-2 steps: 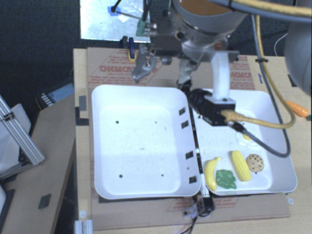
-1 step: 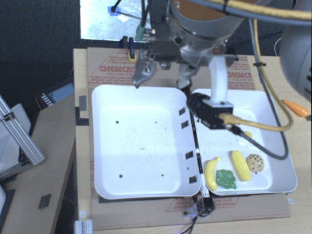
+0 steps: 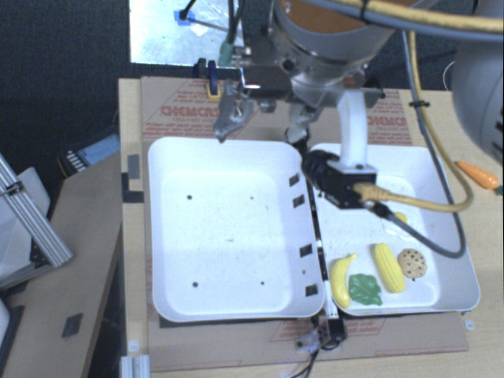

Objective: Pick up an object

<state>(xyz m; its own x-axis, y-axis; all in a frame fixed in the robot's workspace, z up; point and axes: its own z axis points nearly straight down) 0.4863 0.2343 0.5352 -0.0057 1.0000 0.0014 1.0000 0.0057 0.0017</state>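
While the arm point(image 3: 346, 6) reaches in from the right, its jaws hang over the far edge of the left bin point(image 3: 228, 235), close to that bin's far right corner. The two jaws stand well apart with nothing between them. Candidate objects all lie in the right bin point(image 3: 433, 294), grouped toward its front edge. Banana point(image 3: 341, 280): yellow, curved, just beside the bin's left wall, near the front left corner. Green piece point(image 3: 365, 289): flat, leafy-looking, touching the banana on the side away from that wall, and closest of the group to the front edge. Corn cob point(image 3: 387, 268): yellow, lying lengthwise just beyond the green piece; its near end touches or overlaps the green piece, cannot tell which. Cookie point(image 3: 412, 263): round, tan with dark specks, just beside the corn cob on the side toward the bin's right wall. A further small yellow item point(image 3: 401, 218) sits nearer the bin's middle, partly hidden; kind not determinable. The jaws are well apart from the whole group, at the far side of the bins. Both bins rest side by side on a brown cardboard sheet point(image 3: 177, 109) with red print, which lies on the surface. An orange carrot point(image 3: 477, 174) lies outside the bins, beyond the right bin's right wall, toward the right edge of the surface.
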